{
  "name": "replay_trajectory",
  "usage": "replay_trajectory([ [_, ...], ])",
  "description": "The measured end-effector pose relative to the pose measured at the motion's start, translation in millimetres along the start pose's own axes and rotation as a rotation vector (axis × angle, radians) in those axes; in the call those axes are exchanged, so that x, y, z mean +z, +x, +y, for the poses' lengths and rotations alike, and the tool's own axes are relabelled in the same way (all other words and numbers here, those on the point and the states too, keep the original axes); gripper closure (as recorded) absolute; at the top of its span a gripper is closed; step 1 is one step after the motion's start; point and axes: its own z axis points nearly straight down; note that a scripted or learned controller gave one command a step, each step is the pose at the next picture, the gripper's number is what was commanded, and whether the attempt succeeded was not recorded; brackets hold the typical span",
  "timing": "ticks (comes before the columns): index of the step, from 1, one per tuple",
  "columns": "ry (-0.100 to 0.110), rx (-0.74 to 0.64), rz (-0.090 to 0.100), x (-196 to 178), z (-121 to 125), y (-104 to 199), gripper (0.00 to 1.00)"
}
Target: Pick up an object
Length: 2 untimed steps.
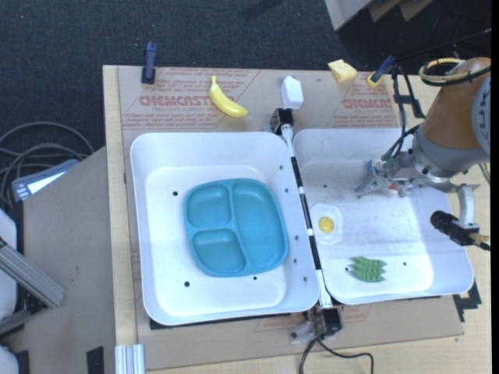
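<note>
Nearest us, at lower right, we see a green leafy toy (368, 269) lying in the right bin (448, 279). Beside it, a fried egg toy (326, 225). A blue divided plate (234, 226) fills the left bin (148, 209). Farther up right, the gripper (383, 182) hovers, fingers apart, empty. A banana (225, 100) lies beyond.

Table (179, 104): banana (226, 100) at 12 o'clock of left bin (152, 170), outside it. Yellow block (341, 71) at 1 o'clock (table's far edge). Blue clamp (149, 61) at 11 o'clock corner.
</note>
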Motion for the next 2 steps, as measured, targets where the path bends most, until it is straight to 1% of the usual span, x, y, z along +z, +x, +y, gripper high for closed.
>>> replay_trajectory([
  [1,-0.005,0.000,-0.003,17.0,51.5,-24.7,0.00],
  [2,-0.010,-0.001,-0.006,5.1,53.1,-24.8,1.00],
])
